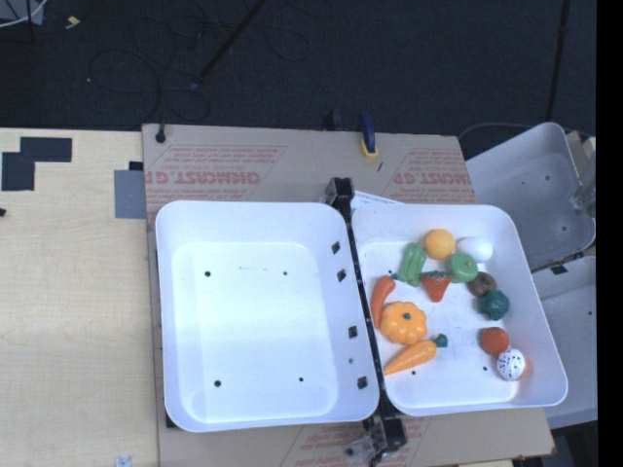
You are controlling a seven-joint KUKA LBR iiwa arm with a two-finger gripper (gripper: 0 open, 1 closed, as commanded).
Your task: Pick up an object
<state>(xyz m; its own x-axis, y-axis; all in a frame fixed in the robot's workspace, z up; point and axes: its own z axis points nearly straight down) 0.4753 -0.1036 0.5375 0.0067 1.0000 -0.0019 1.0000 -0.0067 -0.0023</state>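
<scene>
I have two bins side by side on a board (292, 168) that lies on the bench (68, 290). The left bin (185, 232) sits against the right bin (526, 261), their inner rims touching along the middle. All the objects lie in the right bin. At its far side a ball (439, 242) rests just left of an egg (475, 249). A pepper (412, 264) lies left of those, and a chilli (382, 297) lies left of and nearer than the pepper. A pumpkin (403, 321) sits in the middle, with a carrot (412, 355) just nearer. Near the right wall a spotted ball (510, 364) lies at the near corner, a tomato (494, 339) just behind it.
</scene>
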